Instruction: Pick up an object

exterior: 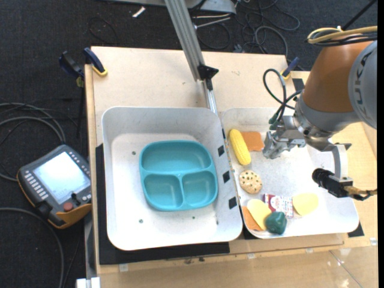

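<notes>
Hard to make out: jaws (275, 149) of the grey arm, seen from above over the right bin (351, 224), so whether open or shut cannot be told, nor anything gripped between them. Hanging just right of the corn cob (240, 146), which lies yellow along that bin's left wall. Beyond the cob, partly hidden under it, an orange slice (254, 140). Below the cob, a chocolate-chip cookie (250, 182). Further below, a yellow piece over an orange one (257, 212) (overlapping, outlines unclear), a dark green lump (276, 222), a small red-and-white packet (278, 203), a yellow wedge (305, 204). Left of the cob, in the left bin (114, 131), a teal divided tray (179, 174).
</notes>
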Motion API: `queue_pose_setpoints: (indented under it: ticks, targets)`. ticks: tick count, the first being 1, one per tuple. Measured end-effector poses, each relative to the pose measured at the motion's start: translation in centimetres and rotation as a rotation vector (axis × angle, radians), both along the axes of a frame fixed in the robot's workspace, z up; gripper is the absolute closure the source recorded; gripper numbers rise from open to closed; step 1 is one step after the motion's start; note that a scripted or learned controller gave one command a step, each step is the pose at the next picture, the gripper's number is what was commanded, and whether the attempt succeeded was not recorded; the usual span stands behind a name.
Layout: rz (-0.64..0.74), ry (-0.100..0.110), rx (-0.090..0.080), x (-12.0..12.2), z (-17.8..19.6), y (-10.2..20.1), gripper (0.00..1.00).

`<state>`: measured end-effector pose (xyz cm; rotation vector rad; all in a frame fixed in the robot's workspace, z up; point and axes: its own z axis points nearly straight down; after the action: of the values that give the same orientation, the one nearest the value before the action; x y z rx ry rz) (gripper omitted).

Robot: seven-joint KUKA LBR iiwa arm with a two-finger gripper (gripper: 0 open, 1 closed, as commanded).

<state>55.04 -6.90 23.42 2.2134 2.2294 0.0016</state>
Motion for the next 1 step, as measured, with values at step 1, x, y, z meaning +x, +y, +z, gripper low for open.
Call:
queue_pose_setpoints:
  ticks: [1]
  targets:
    - [0.0, -0.001, 0.0, 2.62, -0.87, 4.81, 1.0]
